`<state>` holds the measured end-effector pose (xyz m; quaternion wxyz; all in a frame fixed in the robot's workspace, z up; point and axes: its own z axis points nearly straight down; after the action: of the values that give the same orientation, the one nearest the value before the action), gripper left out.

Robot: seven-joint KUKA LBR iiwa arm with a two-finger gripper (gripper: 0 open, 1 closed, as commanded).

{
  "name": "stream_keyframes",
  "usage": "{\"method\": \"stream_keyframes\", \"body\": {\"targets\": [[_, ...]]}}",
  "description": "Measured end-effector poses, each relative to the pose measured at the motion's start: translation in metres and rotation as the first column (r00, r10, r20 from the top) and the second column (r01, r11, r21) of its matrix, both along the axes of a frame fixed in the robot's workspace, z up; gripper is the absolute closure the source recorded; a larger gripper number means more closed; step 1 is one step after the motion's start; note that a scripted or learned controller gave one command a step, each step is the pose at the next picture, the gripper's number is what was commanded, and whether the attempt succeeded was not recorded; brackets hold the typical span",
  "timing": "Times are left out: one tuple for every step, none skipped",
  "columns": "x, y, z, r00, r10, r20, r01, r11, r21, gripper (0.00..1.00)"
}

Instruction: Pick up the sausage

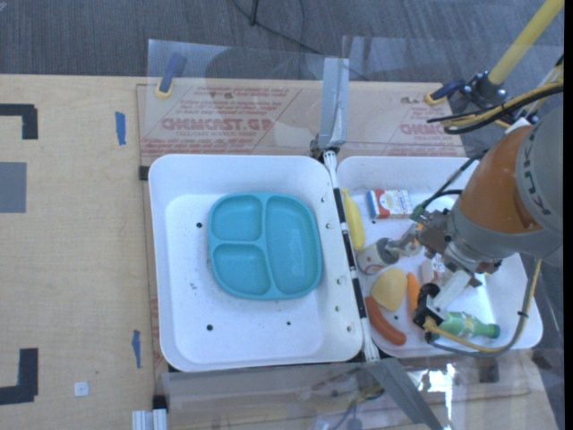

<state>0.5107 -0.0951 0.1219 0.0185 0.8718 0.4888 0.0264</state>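
The sausage (388,324) lies in the bin on the view's right (512,287), near its front left corner, just below a pale yellow round food (389,287) and beside a carrot (413,292). The gripper (437,256) hangs over the bin's middle (apart or together, I cannot tell), clear of the sausage.

Bench, two bins side by side, meeting along a shared middle wall.

Left bin (170,267): divided plate (266,245) lies flat about mid-floor, apart from all four walls.

Right bin (512,298): banana (356,222) lies along the left wall. Small carton (390,203) sits just right of the banana's far end, near the back wall. Rounded piece (389,287) is in front of the banana, with the carrot (413,291) just beside it on the right. Sausage (385,322) lies in the front-left corner, close under the rounded piece. Bottle (470,327) lies on its side to the sausage's right, by the front wall.

Arm (501,204) reaches in from the right, above the bin's right half.
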Motion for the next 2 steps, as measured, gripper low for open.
{"method": "stream_keyframes", "body": {"targets": [[0.000,0.000,0.000,1.000,0.000,0.000,0.000,1.000,0.000,0.00],[0.100,-0.011,-0.014,0.993,-0.118,-0.024,0.118,0.993,-0.001,0.00]]}}
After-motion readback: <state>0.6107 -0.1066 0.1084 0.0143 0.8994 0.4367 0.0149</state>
